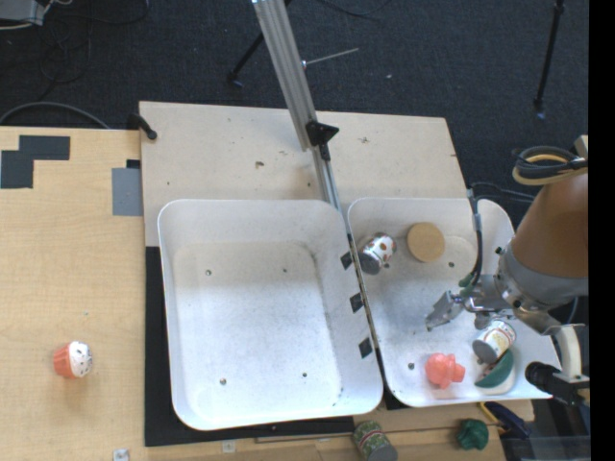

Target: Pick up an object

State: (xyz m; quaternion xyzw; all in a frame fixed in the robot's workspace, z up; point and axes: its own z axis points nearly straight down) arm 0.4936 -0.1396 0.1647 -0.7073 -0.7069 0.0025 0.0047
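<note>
gripper (444, 313) over right bin (399, 384), can (494, 340) label unreadable

Camera: one fixed view, mounted above the bench (288, 152)
Facing: downward at a slant, toward both white bins
Framing: left bin (192, 229) sits near the middle, right bin (490, 214) toward the right side
Distance: far enough back to take in both bins whole, plus dark floor (413, 46) beyond the bench at the top
Left margin: a light wooden surface (67, 257) beside the bench
Arm entry: the arm (553, 233) comes in from the right edge, cropped there
</note>
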